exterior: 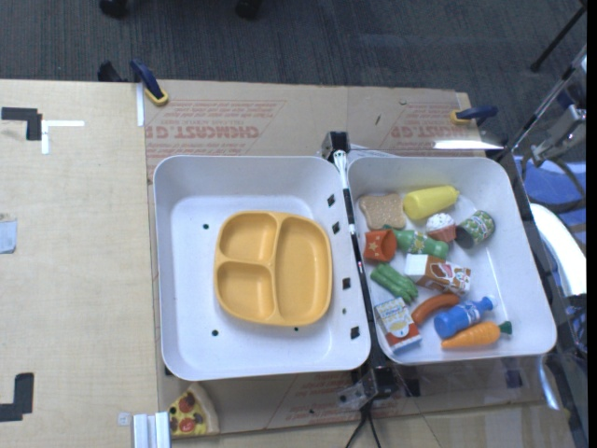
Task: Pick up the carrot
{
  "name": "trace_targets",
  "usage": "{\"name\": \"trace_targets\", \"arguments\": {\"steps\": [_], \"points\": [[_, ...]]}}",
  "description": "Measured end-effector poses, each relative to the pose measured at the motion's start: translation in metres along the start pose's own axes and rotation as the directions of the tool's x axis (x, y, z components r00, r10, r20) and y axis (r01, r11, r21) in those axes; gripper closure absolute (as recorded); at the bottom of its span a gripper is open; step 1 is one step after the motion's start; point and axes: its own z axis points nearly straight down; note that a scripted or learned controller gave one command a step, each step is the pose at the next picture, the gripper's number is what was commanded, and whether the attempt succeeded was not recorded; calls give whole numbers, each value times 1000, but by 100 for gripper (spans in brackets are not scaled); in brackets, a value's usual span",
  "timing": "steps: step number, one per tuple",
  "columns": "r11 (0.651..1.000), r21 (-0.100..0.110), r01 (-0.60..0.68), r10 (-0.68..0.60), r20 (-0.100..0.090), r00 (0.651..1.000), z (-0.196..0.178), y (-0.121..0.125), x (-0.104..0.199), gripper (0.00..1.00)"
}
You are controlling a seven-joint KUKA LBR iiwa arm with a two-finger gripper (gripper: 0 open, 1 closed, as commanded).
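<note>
Right bin, near edge: carrot, lying flat by the front wall, touching the blue bottle. Beside these: sausage, small carton. Farther back: green pieces, bread slice, yellow item; several too small to identify. Left bin: yellow divided tray. Gripper: state cannot be told.

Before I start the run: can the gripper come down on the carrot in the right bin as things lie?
Probably yes. The carrot lies uncovered from above at the right bin's near edge. But the blue bottle lies against it and the wall is close, so room looks tight.
</note>
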Motion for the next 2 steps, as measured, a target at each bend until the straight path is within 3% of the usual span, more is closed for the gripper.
{"name": "trace_targets", "arguments": {"steps": [1,2], "points": [[957,1,290,-290,-1,957,-15,-3,-88,0],[956,2,294,-294,2,956,-24,0,-87,100]]}}
